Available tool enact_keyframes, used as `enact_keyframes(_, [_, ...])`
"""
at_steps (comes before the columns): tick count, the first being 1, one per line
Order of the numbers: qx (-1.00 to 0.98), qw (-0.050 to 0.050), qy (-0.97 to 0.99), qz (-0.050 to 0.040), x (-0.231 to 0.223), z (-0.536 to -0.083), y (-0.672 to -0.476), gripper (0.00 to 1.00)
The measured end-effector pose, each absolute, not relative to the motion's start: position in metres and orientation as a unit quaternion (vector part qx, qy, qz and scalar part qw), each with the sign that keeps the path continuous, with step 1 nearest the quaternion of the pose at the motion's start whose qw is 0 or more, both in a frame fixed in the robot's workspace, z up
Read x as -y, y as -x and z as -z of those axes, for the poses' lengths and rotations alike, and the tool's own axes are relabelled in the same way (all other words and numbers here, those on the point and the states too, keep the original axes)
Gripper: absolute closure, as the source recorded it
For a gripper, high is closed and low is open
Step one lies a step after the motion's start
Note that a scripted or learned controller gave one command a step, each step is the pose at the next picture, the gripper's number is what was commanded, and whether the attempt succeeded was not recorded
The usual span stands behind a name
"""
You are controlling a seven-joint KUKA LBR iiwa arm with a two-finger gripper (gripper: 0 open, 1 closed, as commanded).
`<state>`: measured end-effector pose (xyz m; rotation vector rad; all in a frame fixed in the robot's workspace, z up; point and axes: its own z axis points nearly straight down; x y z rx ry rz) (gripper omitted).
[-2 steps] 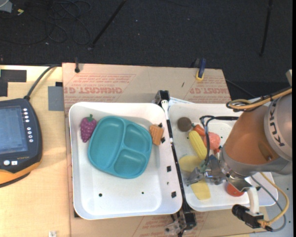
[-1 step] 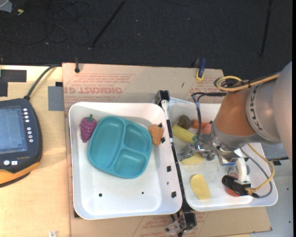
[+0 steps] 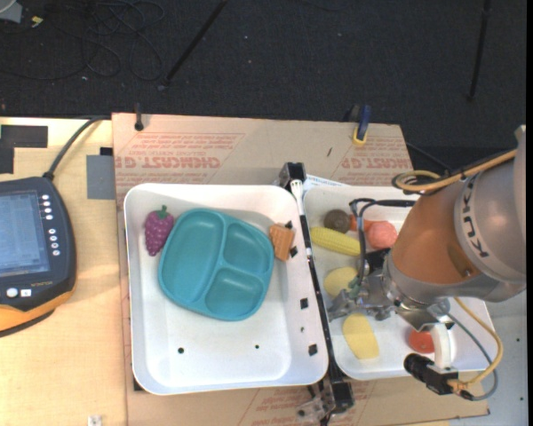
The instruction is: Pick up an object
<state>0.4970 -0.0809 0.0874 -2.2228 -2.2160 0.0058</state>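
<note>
Objects are lying in the right bin (image 3: 384, 369): a yellow corn cob (image 3: 335, 241), a pink piece (image 3: 381, 233), a dark round piece (image 3: 338, 220), a pale yellow fruit (image 3: 338, 280), a yellow block (image 3: 361, 336) and a red piece (image 3: 421, 340). The arm (image 3: 453, 233) is reaching over this bin, its gripper (image 3: 355, 298) hanging low between the pale yellow fruit and the yellow block; its grip state is not discernible. A teal divided plate (image 3: 217, 263), purple grapes (image 3: 157, 229) and an orange piece (image 3: 282, 240) are sitting in the left bin (image 3: 213, 362).
</note>
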Motion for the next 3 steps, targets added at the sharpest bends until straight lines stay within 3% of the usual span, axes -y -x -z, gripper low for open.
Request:
enact_keyframes(1, [0.704,0.002,0.71,-0.0009,0.082,-0.098,-0.499,1.0])
enact_keyframes(2, [0.71,0.0,0.704,0.0026,-0.024,-0.192,-0.488,1.0])
enact_keyframes(3, [0.707,0.002,0.707,-0.0012,-0.019,-0.187,-0.487,0.0])
